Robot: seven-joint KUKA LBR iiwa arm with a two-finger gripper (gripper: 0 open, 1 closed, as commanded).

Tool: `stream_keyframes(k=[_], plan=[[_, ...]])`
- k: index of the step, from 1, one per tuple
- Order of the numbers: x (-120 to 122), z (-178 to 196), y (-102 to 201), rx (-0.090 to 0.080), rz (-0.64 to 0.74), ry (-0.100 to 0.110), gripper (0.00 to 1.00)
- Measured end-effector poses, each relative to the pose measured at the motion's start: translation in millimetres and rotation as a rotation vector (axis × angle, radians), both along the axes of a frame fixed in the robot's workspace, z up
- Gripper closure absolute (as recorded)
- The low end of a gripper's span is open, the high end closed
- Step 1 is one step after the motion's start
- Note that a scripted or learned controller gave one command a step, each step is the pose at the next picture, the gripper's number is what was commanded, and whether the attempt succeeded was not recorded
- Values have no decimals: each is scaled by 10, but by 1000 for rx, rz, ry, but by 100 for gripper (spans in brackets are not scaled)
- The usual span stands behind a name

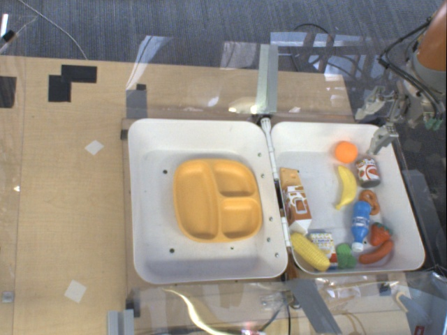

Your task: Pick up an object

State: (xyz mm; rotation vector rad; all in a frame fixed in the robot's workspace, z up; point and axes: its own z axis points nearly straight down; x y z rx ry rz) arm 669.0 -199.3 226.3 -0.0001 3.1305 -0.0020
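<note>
Objects crowd the right bin (412,208), below and left of the gripper (380,139): corn (309,250), snack box (296,199), banana (344,186), orange ball (346,151), small can (367,172) nearest. I cannot tell the fingers' state; nothing sits between them, presumably poised over the top corner before descending.
</note>
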Motion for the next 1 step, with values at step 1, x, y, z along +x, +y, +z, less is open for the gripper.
stream_keyframes(k=[1], plan=[[26,482,-53,-3,105,-5,0]])
